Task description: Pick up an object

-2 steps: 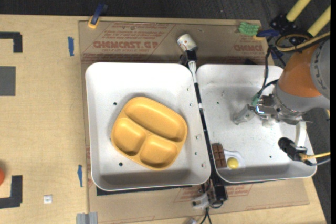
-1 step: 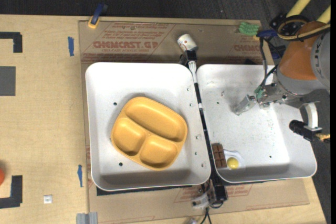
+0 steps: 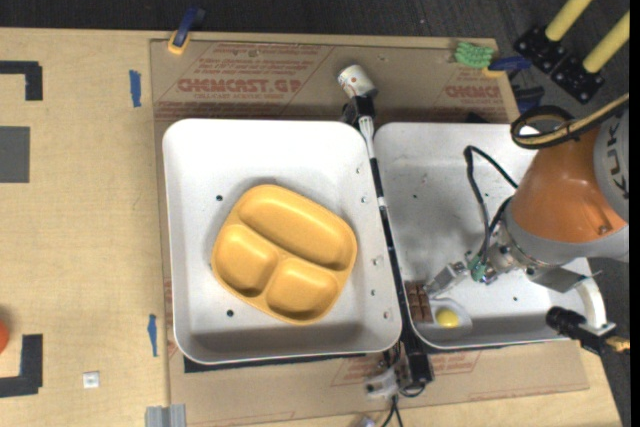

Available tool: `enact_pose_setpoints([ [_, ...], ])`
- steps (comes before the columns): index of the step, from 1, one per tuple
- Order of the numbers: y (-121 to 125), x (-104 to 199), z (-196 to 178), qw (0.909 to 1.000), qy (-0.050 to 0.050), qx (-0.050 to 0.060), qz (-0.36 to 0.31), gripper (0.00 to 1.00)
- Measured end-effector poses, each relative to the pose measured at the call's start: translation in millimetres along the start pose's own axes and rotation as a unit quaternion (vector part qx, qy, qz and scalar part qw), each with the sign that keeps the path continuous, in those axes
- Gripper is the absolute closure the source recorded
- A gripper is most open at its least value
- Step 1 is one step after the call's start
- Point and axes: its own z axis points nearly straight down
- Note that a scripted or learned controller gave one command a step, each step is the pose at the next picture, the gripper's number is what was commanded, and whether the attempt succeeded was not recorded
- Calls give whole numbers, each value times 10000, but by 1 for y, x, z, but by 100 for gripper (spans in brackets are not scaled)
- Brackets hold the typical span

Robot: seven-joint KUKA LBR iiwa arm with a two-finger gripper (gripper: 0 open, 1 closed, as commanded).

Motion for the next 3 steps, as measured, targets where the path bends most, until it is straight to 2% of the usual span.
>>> enact_pose_setpoints([
  [1,52,-75,-82,9913,-22,-15,-1317,0],
  [2,24,-117,-37,9899,-9,-2,-1418,0],
  [3,-47,-106,-16,9810,-9,-2,-1940,0],
])
